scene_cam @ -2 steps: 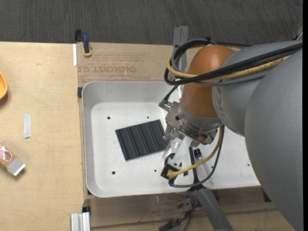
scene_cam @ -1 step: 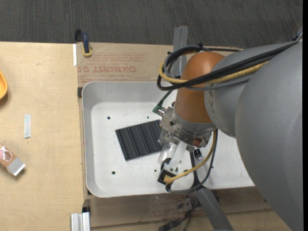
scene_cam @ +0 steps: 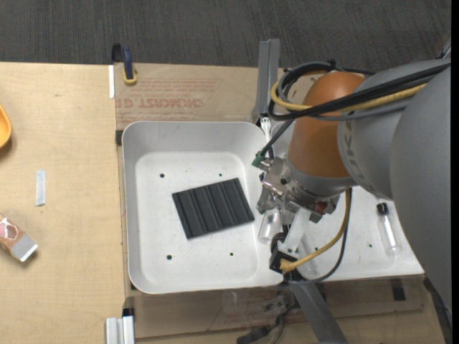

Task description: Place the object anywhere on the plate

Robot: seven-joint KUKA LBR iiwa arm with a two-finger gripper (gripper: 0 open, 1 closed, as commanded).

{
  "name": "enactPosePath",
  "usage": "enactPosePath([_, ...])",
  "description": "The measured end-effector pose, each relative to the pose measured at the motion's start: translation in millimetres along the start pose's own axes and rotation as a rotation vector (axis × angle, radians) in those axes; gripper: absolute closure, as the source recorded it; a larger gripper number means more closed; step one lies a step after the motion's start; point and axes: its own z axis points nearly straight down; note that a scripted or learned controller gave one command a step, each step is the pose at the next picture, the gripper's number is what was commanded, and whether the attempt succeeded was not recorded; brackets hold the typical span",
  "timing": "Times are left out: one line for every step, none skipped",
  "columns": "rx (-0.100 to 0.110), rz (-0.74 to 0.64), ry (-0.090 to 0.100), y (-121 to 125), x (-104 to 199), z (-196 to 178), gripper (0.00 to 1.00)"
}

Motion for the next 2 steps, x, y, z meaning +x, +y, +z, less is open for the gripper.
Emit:
enactPosePath([-0.002,-0.14,0.0,17.6,38.7,-51.2,1.0])
enactPosePath([-0.002,0.182,-0.001,-35.1,63.2,-60.5,1.0])
